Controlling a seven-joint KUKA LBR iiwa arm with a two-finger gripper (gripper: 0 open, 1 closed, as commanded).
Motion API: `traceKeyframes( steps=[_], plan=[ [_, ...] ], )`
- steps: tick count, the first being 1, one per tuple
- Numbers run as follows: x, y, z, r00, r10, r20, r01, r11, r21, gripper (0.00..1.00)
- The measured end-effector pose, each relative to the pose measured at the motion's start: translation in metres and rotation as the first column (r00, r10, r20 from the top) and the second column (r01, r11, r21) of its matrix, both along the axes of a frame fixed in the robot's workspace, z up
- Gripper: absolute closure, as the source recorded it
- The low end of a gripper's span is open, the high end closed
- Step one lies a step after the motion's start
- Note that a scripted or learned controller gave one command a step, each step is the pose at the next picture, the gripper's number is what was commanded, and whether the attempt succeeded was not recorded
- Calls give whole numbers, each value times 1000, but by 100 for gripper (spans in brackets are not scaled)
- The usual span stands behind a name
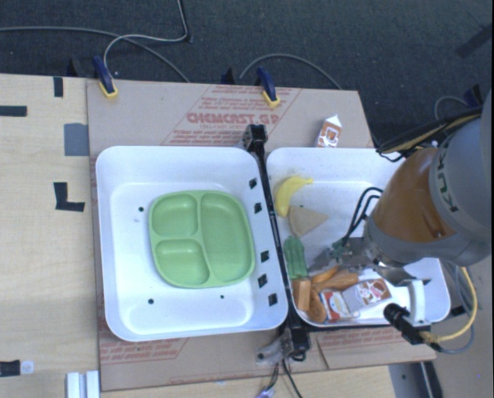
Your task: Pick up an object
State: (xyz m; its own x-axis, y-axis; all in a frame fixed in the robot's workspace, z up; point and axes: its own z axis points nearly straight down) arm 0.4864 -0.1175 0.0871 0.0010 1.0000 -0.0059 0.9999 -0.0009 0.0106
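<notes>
The gripper (pixel 340 254) hangs low in the right white bin (pixel 346 160) over an orange bread-like piece (pixel 336 279) – claw state I cannot tell – centre squarely on one item, clear of the green pod (pixel 296 258) beside it

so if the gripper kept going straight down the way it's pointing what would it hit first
Most likely the orange packet in the right bin, since the gripper hangs just above it. The green item lies close to its left. Depth is hard to judge from this slant.
</notes>
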Motion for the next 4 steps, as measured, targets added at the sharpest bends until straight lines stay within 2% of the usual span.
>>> traceKeyframes(
  steps=[1,2,3,4],
  plan=[
    [-1,10,1,1000,-11,5,11,1000,-15,0],
    [0,2,0,1000,-3,0,3,1000,-3,0],
    [1,4,10,1000,0,3,0,1000,-1,100],
    [71,85,97,1000,3,-11,-3,1000,7,100]
  ],
)
